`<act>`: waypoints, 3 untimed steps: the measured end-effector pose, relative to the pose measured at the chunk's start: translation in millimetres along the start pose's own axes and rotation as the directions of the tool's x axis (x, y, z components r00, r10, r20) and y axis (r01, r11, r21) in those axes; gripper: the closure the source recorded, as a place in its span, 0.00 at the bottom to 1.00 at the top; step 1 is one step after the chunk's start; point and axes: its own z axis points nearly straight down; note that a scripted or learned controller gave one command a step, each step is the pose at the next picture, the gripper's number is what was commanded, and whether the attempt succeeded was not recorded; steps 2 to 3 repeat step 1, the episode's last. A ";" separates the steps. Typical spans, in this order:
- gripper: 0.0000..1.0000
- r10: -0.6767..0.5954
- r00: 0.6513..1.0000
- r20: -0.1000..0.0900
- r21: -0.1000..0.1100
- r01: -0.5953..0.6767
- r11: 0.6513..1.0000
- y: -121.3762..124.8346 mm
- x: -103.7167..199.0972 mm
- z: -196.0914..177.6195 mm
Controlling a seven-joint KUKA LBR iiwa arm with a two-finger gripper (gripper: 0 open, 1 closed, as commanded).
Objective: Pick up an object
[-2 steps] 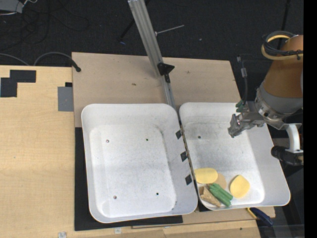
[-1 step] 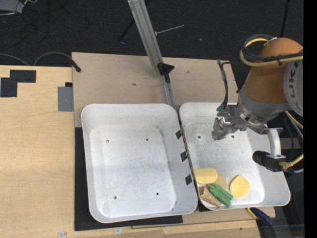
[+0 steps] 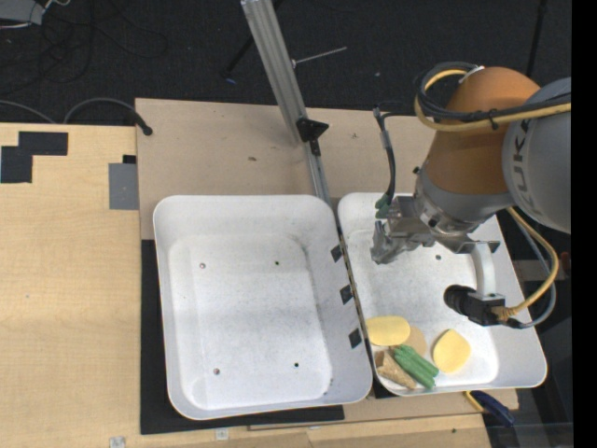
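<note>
Several small objects lie in the near end of the right bin (image 3: 522, 367): a yellow oval piece (image 3: 388, 329), a yellow round piece (image 3: 451, 351), a green pod-like object (image 3: 414, 366) and a tan object (image 3: 395, 371) beneath it. My gripper (image 3: 385, 247) hangs over the bin's far left part, well above and behind these objects, pointing down. Nothing is visible between its fingertips. The orange band and grey wrist (image 3: 471, 143) loom over the bin's far right.
The left bin (image 3: 187, 250) stands next to the right one, with black clips (image 3: 346, 292) along the shared wall. A slanted aluminium rail (image 3: 280, 73) rises behind the bins. A black cable fitting (image 3: 471, 304) hangs from the arm over the right bin.
</note>
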 end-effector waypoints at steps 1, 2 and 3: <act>1.00 0.000 1.000 0.001 0.003 0.000 1.000 0.7 60.0 12.3; 1.00 0.000 1.000 0.001 0.003 0.000 1.000 0.7 60.0 12.3; 1.00 0.000 1.000 0.001 0.003 0.000 1.000 0.7 60.0 12.3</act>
